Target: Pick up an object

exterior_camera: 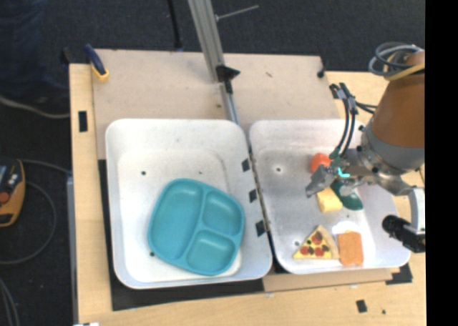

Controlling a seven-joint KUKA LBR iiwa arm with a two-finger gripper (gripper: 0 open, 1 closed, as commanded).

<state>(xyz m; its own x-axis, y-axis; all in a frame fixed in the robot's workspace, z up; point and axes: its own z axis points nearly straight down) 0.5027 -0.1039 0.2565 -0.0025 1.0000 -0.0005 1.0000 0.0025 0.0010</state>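
Here, the gripper (336,183) hovers low in the right bin (286,146); whether its fingers are released or clenched cannot be told. A yellow block (329,201) lies just beneath at six o'clock, a pizza slice (316,244) farther down. A teal divided plate (197,226) fills the left bin (136,146).

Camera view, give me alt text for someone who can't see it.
A robot claw hovers over toy food in the right bin: a yellow block, pizza slice and orange piece. The left bin holds a teal divided plate.

no legible txt, labels, nos. or signs
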